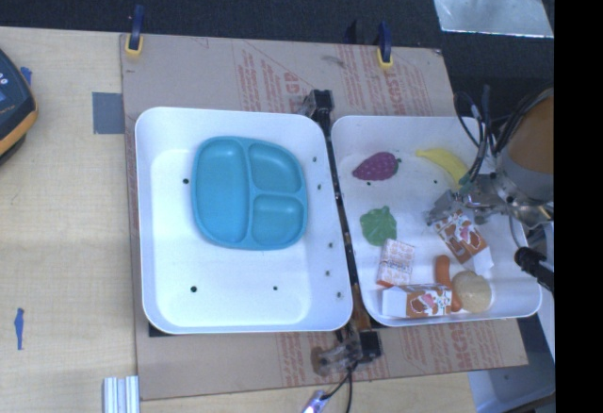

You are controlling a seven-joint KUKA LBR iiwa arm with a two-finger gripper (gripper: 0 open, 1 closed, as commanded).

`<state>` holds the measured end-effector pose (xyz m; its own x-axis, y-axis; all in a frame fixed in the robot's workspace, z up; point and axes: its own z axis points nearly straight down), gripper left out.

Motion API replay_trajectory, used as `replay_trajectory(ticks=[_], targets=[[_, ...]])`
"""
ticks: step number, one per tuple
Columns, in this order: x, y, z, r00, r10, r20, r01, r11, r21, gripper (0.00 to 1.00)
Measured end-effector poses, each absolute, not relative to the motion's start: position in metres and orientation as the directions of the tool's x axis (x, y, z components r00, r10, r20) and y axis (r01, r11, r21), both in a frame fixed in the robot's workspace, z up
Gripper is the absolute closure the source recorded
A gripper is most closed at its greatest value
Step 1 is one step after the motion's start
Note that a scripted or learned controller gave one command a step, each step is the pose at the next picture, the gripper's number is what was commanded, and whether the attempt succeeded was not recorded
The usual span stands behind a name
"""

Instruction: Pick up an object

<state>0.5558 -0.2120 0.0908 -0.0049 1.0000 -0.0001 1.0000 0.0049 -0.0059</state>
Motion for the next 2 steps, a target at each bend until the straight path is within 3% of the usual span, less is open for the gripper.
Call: replay_trajectory(ticks=[1, 2], targets=[[0.557, -0.213, 0.102, -0.009, 1.000, -0.003, 1.000, 0.009, -0.005, 1.00], [0.599, -0.121, 0.155, -0.009, 1.000, 0.000, 1.000, 0.009, -0.002, 1.00]])
